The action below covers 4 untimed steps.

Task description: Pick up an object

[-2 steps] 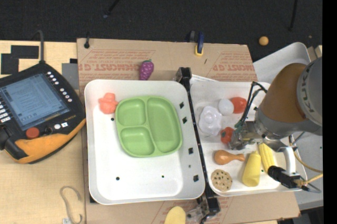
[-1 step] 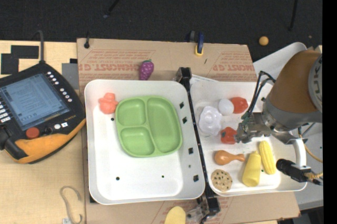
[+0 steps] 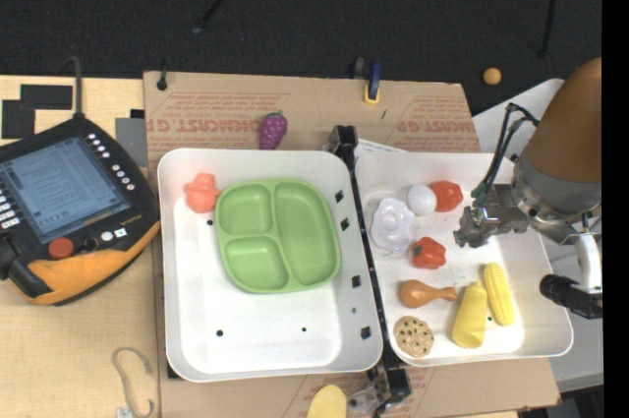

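On a worktop (image 3: 88,328) sit two white bins. The pincer (image 3: 476,227) hovers low over the right bin (image 3: 550,342); its opening cannot be made out. A red pepper (image 3: 428,253) lies just left of it, a red tomato (image 3: 446,196) near its upper left, corn (image 3: 498,293) just below. The left bin (image 3: 197,347) holds a green tray (image 3: 277,236).

A grey arm (image 3: 550,180) with a broad orange band, black cables looping alongside, and a dark metal gripper (image 3: 474,227).
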{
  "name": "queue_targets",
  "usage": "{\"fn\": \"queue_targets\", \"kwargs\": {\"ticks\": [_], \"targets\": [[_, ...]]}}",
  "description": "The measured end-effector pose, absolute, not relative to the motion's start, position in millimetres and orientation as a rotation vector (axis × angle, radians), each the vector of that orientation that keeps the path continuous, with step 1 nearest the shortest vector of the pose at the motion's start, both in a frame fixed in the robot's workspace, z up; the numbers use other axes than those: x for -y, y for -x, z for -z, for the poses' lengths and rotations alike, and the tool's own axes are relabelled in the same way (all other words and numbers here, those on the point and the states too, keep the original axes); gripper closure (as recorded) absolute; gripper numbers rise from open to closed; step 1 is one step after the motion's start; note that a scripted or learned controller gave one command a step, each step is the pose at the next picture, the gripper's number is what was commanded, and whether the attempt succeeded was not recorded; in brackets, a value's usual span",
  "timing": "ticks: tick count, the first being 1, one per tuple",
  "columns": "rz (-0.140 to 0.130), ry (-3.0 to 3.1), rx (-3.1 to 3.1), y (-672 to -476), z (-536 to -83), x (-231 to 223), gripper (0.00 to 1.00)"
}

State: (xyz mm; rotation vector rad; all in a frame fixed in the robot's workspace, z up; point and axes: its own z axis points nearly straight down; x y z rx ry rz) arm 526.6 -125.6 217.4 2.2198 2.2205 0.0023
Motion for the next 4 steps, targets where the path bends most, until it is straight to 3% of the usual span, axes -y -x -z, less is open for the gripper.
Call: {"fn": "queue_targets", "kwargs": {"ticks": [1, 4], "targets": [[0.0, -2.222, -2.222, -526.8, -227.8, 126.8, 1.0], [0.001, -2.22, -2.225, -573.4, -228.3, -7.1, 1.0]]}}
